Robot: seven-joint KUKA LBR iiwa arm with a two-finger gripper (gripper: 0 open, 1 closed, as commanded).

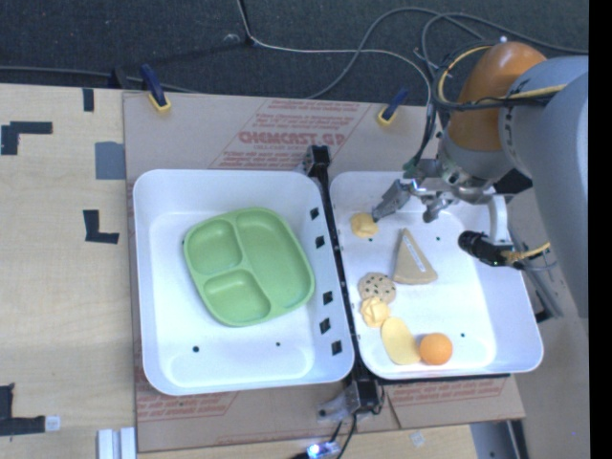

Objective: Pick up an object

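From above, the bench [57, 285] is pale wood with a brown cardboard sheet [277, 127] laid over its middle, held at the far edge by two yellow-and-blue clamps [153, 92]. Dark carpet [143, 17] lies beyond the far edge, with cables [316, 65] trailing across it. Strips of black tape [96, 226] mark the bench's left part.

The arm, grey with its orange band [497, 84], reaches in over the far right corner of the right bin [507, 323]. The gripper [409, 204] hangs low over that bin's far edge with its fingers spread apart and nothing between them. The nearer fingertip [384, 208] sits just beside a small yellow lump [363, 225], apparently not quite touching it.

The left bin [163, 352] holds a green divided plate [249, 266], lying flat near its middle.

In the right bin, the yellow lump lies near the far left corner. A tan wedge [413, 259] lies in the middle. Along the left wall sit a speckled cookie [377, 285] and a small yellow piece [375, 311] touching it. Toward the near edge, a pale yellow oblong [398, 340] lies against an orange ball [436, 349].
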